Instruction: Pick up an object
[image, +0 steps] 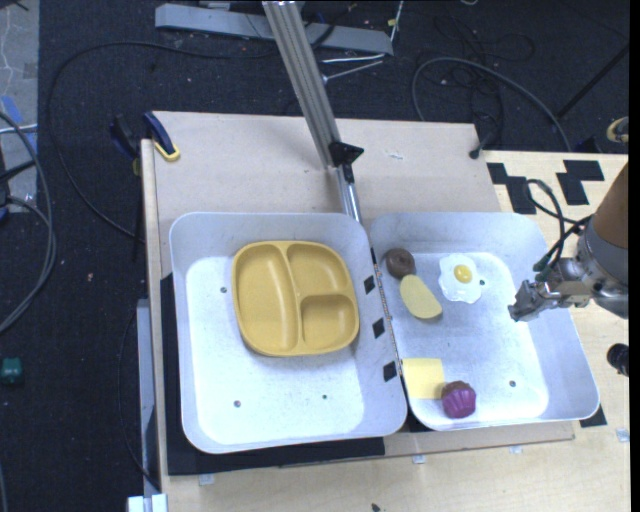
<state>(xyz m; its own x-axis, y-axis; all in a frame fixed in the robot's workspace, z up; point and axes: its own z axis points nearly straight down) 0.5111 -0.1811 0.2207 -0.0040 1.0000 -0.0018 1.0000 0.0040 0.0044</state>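
the arm enters from the right and is cut off by the picture's edge, so we see little more than its wrist and the gripper (522, 306). the gripper is small and dark against the right bin (560, 375), and we cannot tell whether it is apart or together. nothing is visible between its tips.

we take the fried egg (462, 279) as our landmark. it lies flat in the upper part of the right bin, and the gripper hangs to its right and a little lower, near it but apart from it, above bare bin floor. just left of the egg and slightly lower lies a pale yellow potato-shaped piece (421, 298); up and left of that, touching or nearly touching it, sits a small brown round thing (400, 263) whose kind we cannot make out. well below the egg and to its left lies a yellow block (423, 377), and just beside that block's lower right corner sits a purple lumpy object (459, 399), too small to identify.

far left of the egg, in the left bin (200, 400), a yellow divided plate (296, 298) rests with three compartments.
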